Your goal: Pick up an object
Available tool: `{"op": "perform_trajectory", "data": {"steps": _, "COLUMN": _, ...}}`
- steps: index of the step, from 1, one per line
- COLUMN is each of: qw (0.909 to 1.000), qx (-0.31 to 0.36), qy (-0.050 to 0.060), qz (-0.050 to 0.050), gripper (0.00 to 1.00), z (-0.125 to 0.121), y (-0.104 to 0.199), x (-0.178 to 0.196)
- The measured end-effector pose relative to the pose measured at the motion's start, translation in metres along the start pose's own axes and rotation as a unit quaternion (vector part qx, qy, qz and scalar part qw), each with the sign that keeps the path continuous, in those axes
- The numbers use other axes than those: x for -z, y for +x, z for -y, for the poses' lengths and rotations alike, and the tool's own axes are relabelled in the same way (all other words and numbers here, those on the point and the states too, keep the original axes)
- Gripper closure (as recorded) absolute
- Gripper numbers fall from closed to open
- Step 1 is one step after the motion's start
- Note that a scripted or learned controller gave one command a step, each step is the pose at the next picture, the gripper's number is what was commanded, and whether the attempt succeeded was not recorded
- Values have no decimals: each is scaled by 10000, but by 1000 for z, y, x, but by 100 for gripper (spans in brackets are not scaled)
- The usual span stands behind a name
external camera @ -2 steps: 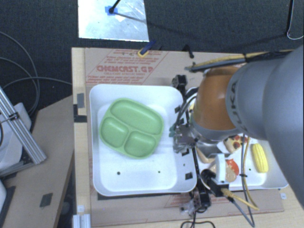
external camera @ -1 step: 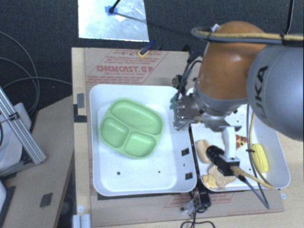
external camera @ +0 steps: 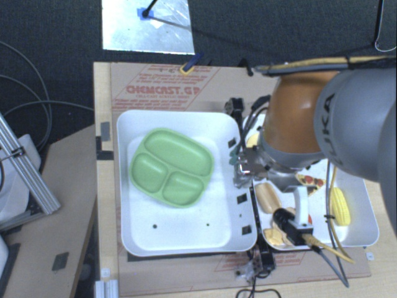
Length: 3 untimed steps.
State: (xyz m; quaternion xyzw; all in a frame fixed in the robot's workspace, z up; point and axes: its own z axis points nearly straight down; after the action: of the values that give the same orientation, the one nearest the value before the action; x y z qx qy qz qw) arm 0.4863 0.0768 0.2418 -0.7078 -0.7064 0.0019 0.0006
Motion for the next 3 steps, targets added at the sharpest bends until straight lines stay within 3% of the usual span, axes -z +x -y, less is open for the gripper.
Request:
{"op": "perform_trajectory", "data": {"steps": 1, "qw": 10000, "qx": 15, "qy": 5, "qz": -7, "gripper": 100, "z": 1, "y": 8, "x": -58}}
{"op": "perform_trajectory", "data": {"steps": 2, "qw": 9999, "qx": 78, "qy": -123, "qz": -53, "gripper": 100, "z": -37, "y": 89, "x": 117}}
{"op": "perform_trajectory", "data": {"steps": 3, "qw": 10000, "qx": 17, "qy": -29, "qz": -15, "gripper": 100, "z": 1, "y": 69, "x": 112}}
